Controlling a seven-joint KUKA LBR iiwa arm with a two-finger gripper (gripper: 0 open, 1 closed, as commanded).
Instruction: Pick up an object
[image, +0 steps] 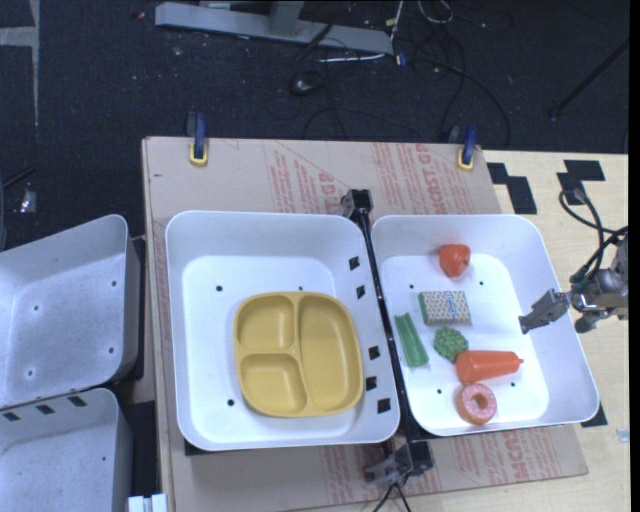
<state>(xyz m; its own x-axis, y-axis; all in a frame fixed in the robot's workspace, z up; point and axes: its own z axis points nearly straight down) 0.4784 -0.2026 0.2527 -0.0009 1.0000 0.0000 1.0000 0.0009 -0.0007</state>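
The carrot (487, 365) lies just left of the end effector (545, 310).

Gripper (545, 310): dark grey to black, two short angular fingers, matte finish. Behind it, a pale metallic block of lighter grey (looks like the mounting piece), with small dark fittings on its faces. Thin dark cables (592, 232) loop up from that block toward the far right. Detail is small and slightly blurred; screws or markings cannot be made out.
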